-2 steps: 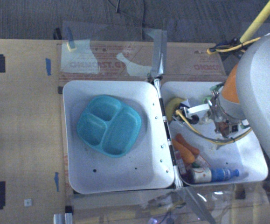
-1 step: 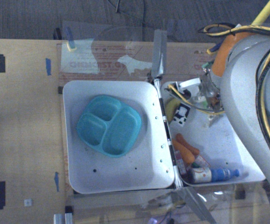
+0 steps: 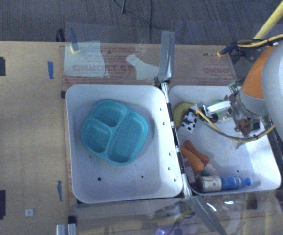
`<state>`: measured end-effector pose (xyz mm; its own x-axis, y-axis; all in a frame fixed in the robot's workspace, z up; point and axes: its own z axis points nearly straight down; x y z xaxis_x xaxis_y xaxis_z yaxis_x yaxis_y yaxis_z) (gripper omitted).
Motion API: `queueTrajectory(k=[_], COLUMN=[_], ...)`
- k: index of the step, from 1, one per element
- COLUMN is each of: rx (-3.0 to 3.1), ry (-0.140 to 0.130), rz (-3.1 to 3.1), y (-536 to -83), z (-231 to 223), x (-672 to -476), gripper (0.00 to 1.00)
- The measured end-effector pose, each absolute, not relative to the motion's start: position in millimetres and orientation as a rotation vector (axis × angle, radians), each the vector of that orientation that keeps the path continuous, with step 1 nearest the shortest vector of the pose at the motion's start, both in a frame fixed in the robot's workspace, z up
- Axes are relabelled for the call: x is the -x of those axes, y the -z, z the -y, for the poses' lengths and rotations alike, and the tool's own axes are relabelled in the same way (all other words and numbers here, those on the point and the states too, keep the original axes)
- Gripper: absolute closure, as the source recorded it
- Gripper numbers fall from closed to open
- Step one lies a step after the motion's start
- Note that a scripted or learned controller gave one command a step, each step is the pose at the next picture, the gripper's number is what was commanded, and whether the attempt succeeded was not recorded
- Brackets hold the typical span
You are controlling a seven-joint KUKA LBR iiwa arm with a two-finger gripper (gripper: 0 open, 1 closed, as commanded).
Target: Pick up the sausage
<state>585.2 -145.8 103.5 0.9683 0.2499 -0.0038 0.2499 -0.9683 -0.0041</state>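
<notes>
- Sausage, orange-brown, lies in the right bin, close to its left wall, with a bottle just on its near side.
- The gripper hangs over the same bin, right of the sausage and farther; whether it is spread or pressed together cannot be told.
- Risk: coming down so close to the wall, it may strike the wall or catch the bottle instead, and the round sausage could roll away.
</notes>
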Motion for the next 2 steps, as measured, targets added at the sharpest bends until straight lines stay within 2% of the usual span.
queueTrajectory(k=[1,2], rx=[3.124,3.123], ry=[0.000,-0.005], rz=[0.325,0.317], y=[-86.0,-112.0], z=[143.5,114.4], x=[-649.3,-547.9], gripper=[0.00,0.00])
